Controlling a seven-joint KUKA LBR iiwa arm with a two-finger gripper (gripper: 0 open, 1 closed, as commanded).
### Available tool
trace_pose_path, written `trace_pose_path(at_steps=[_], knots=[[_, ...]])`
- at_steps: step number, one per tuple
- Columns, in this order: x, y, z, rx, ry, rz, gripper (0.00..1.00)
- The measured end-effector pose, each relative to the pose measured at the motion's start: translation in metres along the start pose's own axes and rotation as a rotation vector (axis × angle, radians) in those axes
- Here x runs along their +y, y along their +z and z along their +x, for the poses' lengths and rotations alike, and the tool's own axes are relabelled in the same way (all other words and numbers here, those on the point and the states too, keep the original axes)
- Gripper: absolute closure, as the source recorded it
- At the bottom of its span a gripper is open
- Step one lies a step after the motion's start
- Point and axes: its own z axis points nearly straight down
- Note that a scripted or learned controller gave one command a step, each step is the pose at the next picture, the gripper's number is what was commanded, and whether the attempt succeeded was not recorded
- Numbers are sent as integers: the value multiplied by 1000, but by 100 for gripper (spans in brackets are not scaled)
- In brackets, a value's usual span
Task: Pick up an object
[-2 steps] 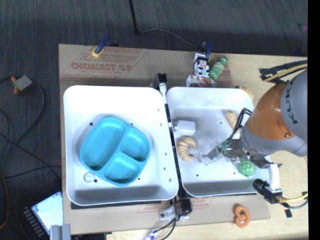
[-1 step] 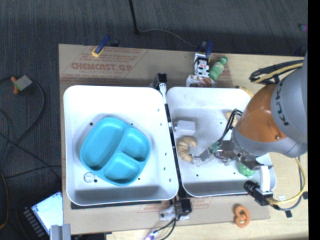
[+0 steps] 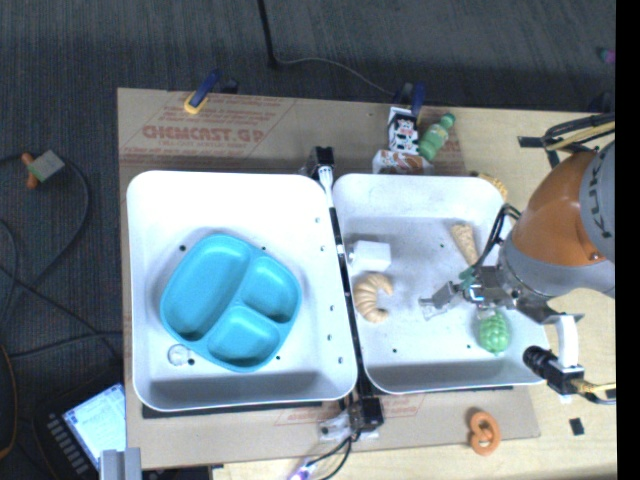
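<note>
Gripper (image 3: 447, 296) sits low over the floor of the right bin (image 3: 420, 200), its metal fingers pointing toward the view's left, tips close together with nothing visible between them (at this scale I cannot tell if they are fully shut or a little apart). Arm enters from the right, orange band (image 3: 565, 213) above the wrist. Nearest candidate is the croissant (image 3: 372, 297), lying just to the left of the fingertips, near but apart, with bare bin floor between. Its long axis runs roughly top to bottom of the view, curved, i.e. across the line along which the fingers point. Judgement: the coming move turns on this one relation, a short travel leftward would put the tips at the croissant's flank, and the jaws would need to straddle its short width. A white block (image 3: 369, 254) lies just above the croissant, touching or nearly so; it could crowd a finger on that side. Other options: a green knobbly ball (image 3: 492, 333) close under the wrist, behind the fingertips and partly covered by the arm; a small tan piece (image 3: 463, 239) near the far wall, up and right of the tips. Left bin (image 3: 150, 268) holds a blue divided tray (image 3: 230, 298), well apart from the gripper. No object is lifted yet.
</note>
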Motion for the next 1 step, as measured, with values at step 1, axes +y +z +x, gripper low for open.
trace_pose_path(at_steps=[1], knots=[[-8,39,35,-2,1,-5,0]])
